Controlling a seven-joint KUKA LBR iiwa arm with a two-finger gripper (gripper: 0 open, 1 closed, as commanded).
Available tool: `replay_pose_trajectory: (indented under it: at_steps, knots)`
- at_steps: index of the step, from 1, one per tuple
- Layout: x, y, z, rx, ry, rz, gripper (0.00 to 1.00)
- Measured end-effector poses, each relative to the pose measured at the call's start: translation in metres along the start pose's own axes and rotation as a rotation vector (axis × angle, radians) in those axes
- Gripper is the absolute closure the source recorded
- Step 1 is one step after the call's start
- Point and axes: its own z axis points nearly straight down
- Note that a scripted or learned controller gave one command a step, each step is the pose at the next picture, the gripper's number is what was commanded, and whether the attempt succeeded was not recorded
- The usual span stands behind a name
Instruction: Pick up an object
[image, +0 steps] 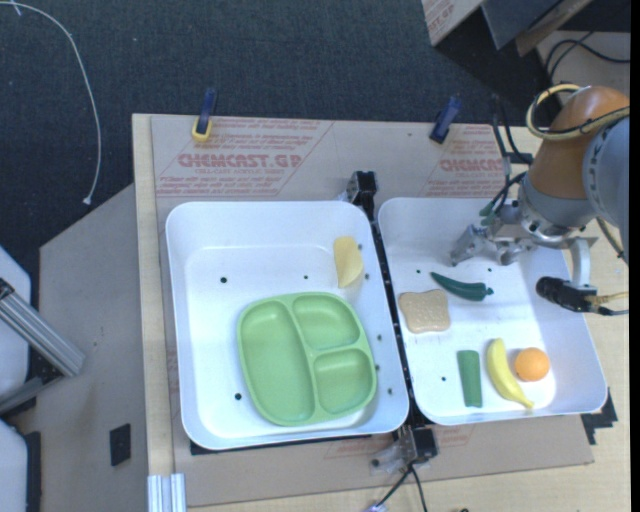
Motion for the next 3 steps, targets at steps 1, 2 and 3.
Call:
replay_pose_trajectory:
  at_steps: [1, 2, 3]
  knots:
    - [0.000, 0.001, -0.013, -0.006, -0.002, -0.001, 1.00]
    - [-0.004, -0.007, -0.061, -0.009, -0.003, 0.003, 1.00]
    - [0.003, -0.012, -0.118, -0.010, -0.003, 0.001, 1.00]
